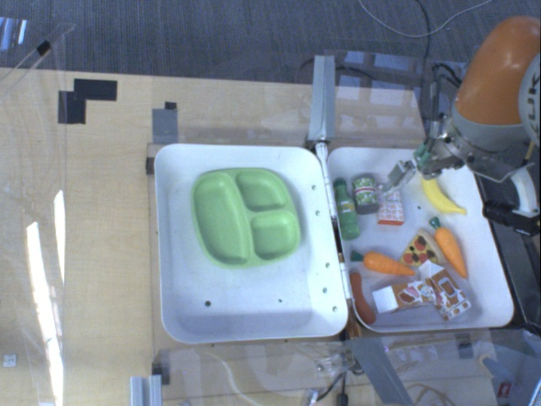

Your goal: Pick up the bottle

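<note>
The bottle is small and green and lies along the left wall of the right bin, its cap pointing to the far side. My gripper hangs over the far part of that bin, to the right of the bottle and apart from it. It sits just right of a small dark can and holds nothing that I can see.
The right bin also holds a banana, a red and white carton, two carrots, a pizza slice, a sausage and printed boxes. A green divided tray lies in the left bin.
</note>
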Controlling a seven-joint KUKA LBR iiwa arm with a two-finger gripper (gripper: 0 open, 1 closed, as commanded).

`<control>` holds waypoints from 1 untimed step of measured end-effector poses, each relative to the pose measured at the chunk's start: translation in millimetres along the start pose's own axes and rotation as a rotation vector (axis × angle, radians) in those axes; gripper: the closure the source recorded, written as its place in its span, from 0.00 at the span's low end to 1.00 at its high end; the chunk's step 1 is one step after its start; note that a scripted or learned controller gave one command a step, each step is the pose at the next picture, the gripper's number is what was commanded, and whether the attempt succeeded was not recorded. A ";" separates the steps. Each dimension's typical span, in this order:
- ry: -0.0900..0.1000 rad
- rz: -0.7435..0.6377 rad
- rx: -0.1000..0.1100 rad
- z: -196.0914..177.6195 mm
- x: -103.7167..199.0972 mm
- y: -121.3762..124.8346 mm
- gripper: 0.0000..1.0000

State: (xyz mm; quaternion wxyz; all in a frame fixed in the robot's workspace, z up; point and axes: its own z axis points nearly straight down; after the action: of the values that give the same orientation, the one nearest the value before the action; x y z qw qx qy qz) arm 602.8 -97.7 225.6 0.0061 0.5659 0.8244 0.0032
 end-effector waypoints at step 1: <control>0.005 -0.068 0.007 130.8 24.7 -69.3 0.00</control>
State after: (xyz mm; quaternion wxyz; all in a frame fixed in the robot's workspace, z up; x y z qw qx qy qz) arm 531.1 -99.7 93.9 0.0021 0.5378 0.8431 0.0015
